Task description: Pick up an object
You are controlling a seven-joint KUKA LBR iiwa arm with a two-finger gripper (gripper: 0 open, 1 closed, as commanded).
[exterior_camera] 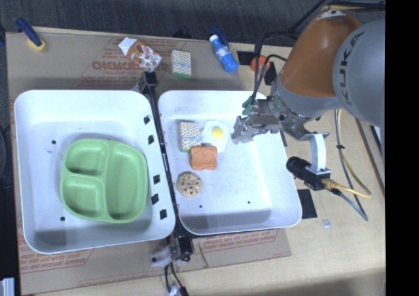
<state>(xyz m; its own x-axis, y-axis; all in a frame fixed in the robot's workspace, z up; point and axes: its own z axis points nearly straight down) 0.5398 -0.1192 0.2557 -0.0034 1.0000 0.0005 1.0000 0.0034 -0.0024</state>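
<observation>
Two shallow white bins side by side on a cardboard-covered bench. In the left bin [33, 157], a green divided tray [105, 180], long axis running roughly left to right, with two small compartments on its left and a larger one on its right. In the right bin [262, 183], four small toy foods clustered toward the left half: a patterned green-and-white square packet [189, 134] nearest the divider, a fried egg [216, 135] just beside it on the right, an orange-brown toast-like piece [203, 157] below and touching or nearly touching the egg, and a round chocolate-chip cookie [190, 185] lower still, apart from the rest. None with a clear long axis; all lying flat. Gripper [241, 129] poised just right of the egg, low over the bin floor, holding nothing visible; finger spread too blurred to tell. Beyond the bins, a wrapped snack [139, 54], another small packet [181, 63] and a blue bottle [224, 54], lying tilted, cap end toward upper left.
</observation>
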